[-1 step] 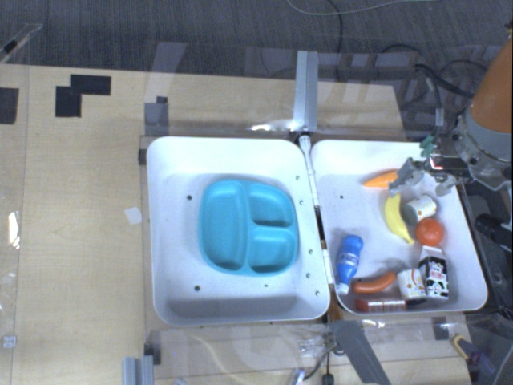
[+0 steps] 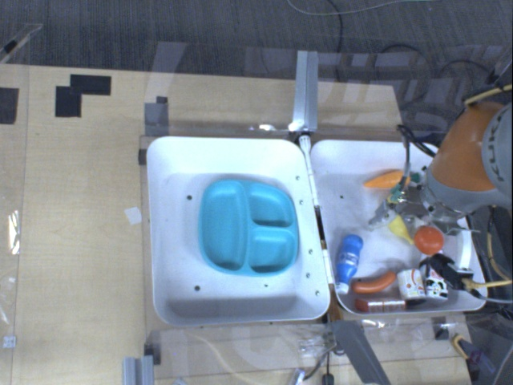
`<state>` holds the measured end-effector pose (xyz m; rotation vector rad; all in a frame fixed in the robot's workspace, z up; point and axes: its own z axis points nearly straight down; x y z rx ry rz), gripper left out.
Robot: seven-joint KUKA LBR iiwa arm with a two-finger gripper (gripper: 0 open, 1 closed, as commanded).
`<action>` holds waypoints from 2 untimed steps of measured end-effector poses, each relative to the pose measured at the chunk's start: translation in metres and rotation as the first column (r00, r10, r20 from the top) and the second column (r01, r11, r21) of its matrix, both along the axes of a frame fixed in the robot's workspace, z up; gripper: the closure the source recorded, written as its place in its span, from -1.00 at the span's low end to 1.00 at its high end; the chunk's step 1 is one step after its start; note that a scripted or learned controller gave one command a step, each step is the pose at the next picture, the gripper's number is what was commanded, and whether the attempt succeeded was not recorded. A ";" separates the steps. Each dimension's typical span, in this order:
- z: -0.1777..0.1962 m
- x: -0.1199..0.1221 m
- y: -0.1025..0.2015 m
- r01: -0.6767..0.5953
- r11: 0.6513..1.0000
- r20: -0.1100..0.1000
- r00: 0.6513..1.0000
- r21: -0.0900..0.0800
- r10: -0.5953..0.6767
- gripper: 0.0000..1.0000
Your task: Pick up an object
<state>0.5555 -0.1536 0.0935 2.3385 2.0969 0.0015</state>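
Observation:
The right bin (image 2: 343, 175) holds several small objects. An orange carrot-shaped piece (image 2: 381, 180) lies near its back. A yellow piece (image 2: 400, 226) sits mid-bin beside a red-orange ball (image 2: 429, 239). A blue bottle (image 2: 349, 260) lies toward the front left, with a reddish sausage (image 2: 375, 281) and a brown marker (image 2: 381, 303) along the front wall. A white and black item (image 2: 430, 283) lies at the front right. My gripper (image 2: 403, 204) hangs low over the bin, just behind the yellow piece and in front of the carrot piece. Nothing is visibly held.
The left bin (image 2: 160, 239) contains a blue divided plate (image 2: 248, 225). A metal divider post (image 2: 305, 95) stands behind the joint between the bins. The arm's orange band (image 2: 469, 147) overhangs the right bin's back right corner. Cables (image 2: 377, 6) lie on the dark floor beyond.

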 end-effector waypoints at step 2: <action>0.007 -0.009 0.050 0.263 0.965 0.014 0.965 0.004 -0.263 1.00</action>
